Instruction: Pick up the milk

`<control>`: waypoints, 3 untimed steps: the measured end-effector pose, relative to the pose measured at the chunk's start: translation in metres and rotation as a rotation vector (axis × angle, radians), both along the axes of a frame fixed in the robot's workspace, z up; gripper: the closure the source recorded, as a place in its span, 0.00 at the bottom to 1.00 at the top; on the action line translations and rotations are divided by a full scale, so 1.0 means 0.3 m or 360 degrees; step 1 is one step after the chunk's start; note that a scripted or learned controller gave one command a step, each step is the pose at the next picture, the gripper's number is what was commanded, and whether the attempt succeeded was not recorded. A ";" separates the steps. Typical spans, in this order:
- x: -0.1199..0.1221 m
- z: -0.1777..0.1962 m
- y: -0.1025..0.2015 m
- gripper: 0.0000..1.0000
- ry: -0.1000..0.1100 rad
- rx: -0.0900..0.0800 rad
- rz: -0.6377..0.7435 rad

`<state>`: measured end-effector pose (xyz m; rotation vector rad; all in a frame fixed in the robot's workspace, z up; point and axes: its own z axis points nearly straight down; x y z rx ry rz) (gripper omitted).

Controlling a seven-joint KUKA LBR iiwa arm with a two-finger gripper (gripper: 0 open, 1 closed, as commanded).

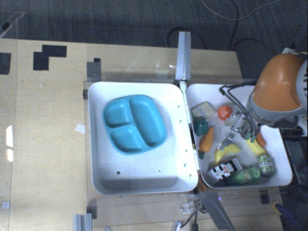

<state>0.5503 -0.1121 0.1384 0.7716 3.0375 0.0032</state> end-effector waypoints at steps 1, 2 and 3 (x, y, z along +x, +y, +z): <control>0.302 -0.164 -0.016 0.00 -0.0011 0.0000 -0.0024; 0.367 -0.168 -0.062 0.00 0.0023 0.0005 0.0102; 0.363 -0.168 -0.046 0.00 0.0013 -0.0008 0.0270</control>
